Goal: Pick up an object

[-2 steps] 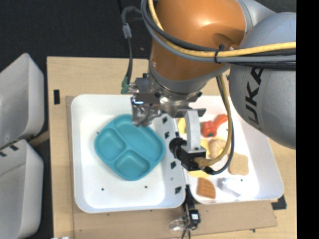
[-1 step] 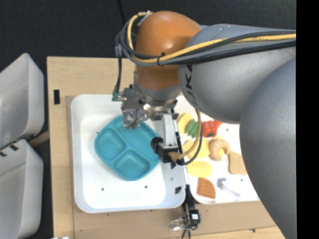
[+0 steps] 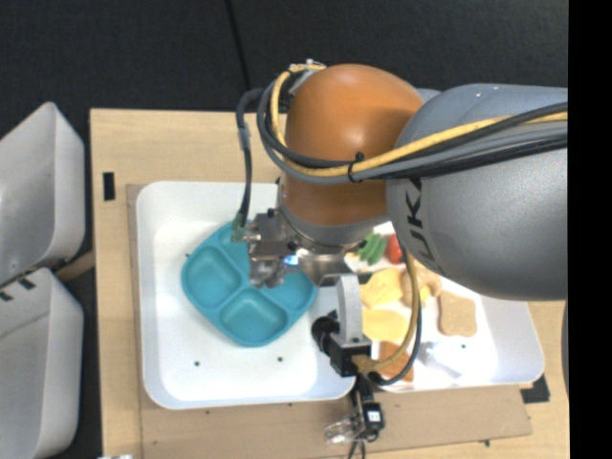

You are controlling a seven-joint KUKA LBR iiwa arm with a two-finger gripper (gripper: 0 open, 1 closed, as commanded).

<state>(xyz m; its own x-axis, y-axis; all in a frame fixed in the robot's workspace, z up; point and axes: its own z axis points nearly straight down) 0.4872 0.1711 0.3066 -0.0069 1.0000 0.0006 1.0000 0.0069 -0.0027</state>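
the gripper (image 3: 271, 256) is seen low over the left bin (image 3: 163, 352), at the upper right part of a blue divided tray (image 3: 244, 299). whether anything is held cannot be told from here. the tray is laid flat in the bin's middle, spreading left and below the gripper. yellow and tan food pieces (image 3: 382, 309) are seen in the right bin (image 3: 507, 352), partly covered by the arm (image 3: 459, 189).

My bench (image 3: 115, 151) is pale wood. Two shallow white bins sit on it side by side: the left bin (image 3: 163, 352) holds a blue tray (image 3: 239, 299), the right bin (image 3: 507, 357) small food pieces (image 3: 457, 316).
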